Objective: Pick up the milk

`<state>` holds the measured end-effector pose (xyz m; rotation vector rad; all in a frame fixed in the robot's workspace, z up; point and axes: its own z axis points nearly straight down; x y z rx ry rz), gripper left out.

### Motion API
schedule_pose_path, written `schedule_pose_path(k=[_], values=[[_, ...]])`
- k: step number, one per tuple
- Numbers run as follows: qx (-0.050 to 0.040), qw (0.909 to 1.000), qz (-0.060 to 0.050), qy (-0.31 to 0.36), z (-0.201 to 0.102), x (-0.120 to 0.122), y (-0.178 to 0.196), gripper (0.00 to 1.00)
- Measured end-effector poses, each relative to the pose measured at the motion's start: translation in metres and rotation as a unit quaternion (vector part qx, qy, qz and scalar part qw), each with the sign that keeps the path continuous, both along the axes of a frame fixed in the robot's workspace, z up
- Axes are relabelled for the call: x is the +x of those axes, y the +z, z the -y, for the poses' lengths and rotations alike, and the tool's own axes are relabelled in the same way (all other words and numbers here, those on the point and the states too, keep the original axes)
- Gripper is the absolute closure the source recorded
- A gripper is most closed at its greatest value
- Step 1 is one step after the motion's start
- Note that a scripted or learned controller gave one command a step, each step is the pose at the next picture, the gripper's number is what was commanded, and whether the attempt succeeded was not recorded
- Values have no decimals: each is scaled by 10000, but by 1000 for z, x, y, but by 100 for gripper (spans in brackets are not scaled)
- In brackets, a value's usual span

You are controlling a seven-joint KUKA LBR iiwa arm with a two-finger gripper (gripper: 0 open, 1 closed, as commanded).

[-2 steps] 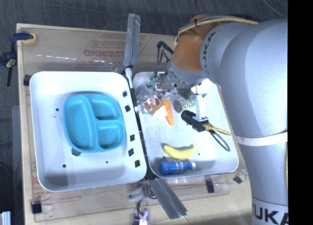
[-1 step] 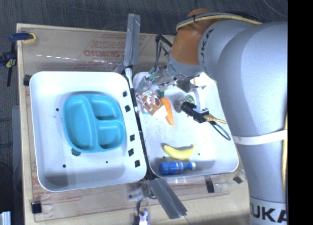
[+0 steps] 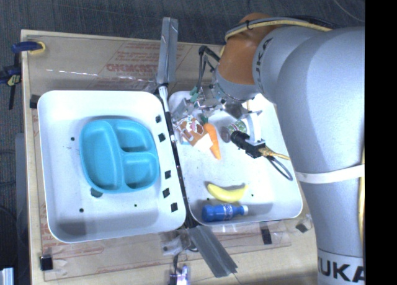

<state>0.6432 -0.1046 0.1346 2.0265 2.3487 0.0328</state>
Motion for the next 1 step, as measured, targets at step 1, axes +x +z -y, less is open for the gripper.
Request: schedule_pose_path(k=[1], values=[[31,9995,46,-309,7,-3,-5,0]])
